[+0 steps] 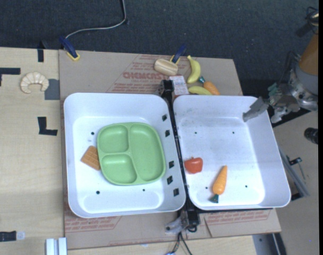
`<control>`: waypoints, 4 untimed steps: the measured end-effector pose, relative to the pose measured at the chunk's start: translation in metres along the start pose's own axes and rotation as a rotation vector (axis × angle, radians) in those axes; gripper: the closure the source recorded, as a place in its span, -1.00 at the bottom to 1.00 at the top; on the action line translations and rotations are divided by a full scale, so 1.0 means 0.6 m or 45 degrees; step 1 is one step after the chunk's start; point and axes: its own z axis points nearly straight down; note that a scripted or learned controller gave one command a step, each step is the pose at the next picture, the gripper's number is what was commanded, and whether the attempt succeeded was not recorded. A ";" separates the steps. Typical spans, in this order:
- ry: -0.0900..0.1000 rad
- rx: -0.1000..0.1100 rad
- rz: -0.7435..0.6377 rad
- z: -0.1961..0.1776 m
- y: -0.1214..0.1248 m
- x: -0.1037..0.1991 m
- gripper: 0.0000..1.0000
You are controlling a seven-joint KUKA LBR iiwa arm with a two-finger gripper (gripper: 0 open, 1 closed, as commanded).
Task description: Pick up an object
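The right bin (pixel 257 142) holds a small red toy vegetable (pixel 193 165) near its left wall and an orange carrot (pixel 219 180) with a green top toward the front. The left bin (pixel 82 116) contains a green divided plate (pixel 131 153), with a tan wedge (pixel 91 157) tucked under its left edge. My gripper (pixel 255 110) hangs over the back right corner of the right bin, well above and to the right of the carrot. Nothing shows in its grasp.
Behind the bins on the cardboard lie a bread roll (pixel 166 66), two bananas (pixel 193 70), an orange item (pixel 210 87) and a small box (pixel 177 84). A croissant (pixel 34 82) sits on the bench at the far left. Blue clamps (pixel 70 48) pin the cardboard.
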 end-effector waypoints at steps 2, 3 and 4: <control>0.003 0.003 -0.001 0.200 -0.167 0.140 -1.00; 0.001 -0.001 0.002 0.277 -0.166 0.156 -1.00; -0.003 -0.005 0.003 0.260 -0.165 0.155 1.00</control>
